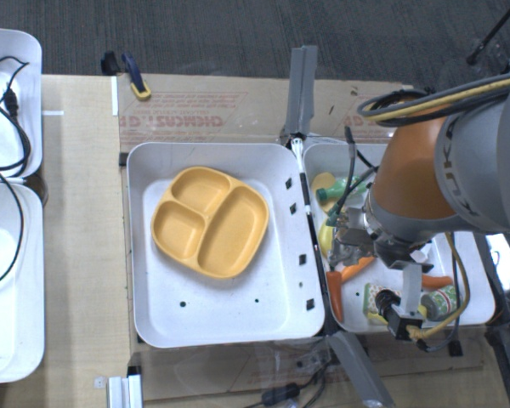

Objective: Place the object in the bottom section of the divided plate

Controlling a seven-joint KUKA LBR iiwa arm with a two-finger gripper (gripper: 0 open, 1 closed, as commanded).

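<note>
A yellow divided plate (pixel 210 220) lies in the left white bin (pixel 153 313), its three sections bare. My gripper (pixel 354 256) reaches down into the right bin (pixel 476 313), low among the objects there, right over an orange carrot-like piece (pixel 354 270). The arm's wrist hides the fingers. A second orange piece (pixel 334 296) lies along the bin's left wall. Yellow and green items (pixel 327 189) sit at the bin's far left corner.
A small can or jar (pixel 442 300) and another orange piece (pixel 436 282) lie in the right bin's near right part. The arm's grey body and orange band (pixel 416 177) cover much of that bin. Cables hang by the wrist.
</note>
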